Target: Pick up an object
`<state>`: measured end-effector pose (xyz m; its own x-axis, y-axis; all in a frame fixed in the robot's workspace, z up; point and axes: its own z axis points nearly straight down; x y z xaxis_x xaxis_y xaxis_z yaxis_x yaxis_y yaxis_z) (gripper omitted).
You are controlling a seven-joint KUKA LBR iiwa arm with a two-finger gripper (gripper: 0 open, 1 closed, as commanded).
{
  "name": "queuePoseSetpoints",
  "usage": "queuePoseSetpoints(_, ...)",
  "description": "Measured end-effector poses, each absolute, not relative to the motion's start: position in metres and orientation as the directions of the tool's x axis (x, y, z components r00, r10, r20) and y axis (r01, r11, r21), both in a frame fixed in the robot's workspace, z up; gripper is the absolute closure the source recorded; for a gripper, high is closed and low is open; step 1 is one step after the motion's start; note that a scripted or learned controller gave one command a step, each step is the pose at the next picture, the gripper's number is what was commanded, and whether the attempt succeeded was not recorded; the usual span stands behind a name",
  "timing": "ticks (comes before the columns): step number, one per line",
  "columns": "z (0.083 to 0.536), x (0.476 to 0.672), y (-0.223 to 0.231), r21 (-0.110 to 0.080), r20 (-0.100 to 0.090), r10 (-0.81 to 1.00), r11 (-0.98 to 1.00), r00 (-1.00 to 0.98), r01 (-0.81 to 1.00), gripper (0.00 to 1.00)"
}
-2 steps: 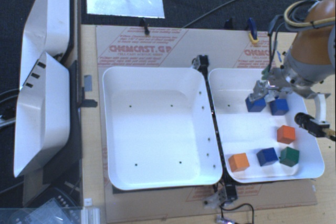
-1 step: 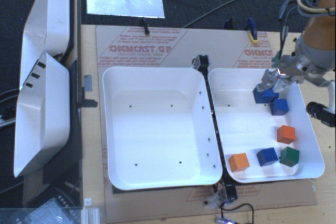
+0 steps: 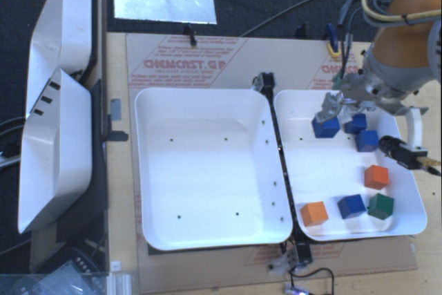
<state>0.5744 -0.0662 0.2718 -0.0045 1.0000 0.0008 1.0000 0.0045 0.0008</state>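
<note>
Claw (image 3: 331, 109) grip state unclear, at blue cube (image 3: 326, 127) | cube likely light, rigid, smooth | grasp opposite flat faces

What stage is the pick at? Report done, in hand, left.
Done: the gripper has reached the right bin, at a blue block near the back. In hand: nothing visibly gripped; whether the fingers have closed cannot be told. Left: grasping and lifting a block clear of the bin.
</note>
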Motion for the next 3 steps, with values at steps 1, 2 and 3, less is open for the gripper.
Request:
queuePoseSetpoints(1, 0.254, 0.565, -0.016, -0.001, 0.001, 1.000, 0.005, -0.005, 1.000, 1.00)
queuePoseSetpoints(2, 0.257, 0.564, 0.037, 0.000, 0.001, 1.000, 0.005, -0.005, 1.000, 1.00)
queuePoseSetpoints(3, 0.247, 0.551, 0.093, 0.000, 0.001, 1.000, 0.005, -0.005, 1.000, 1.00)
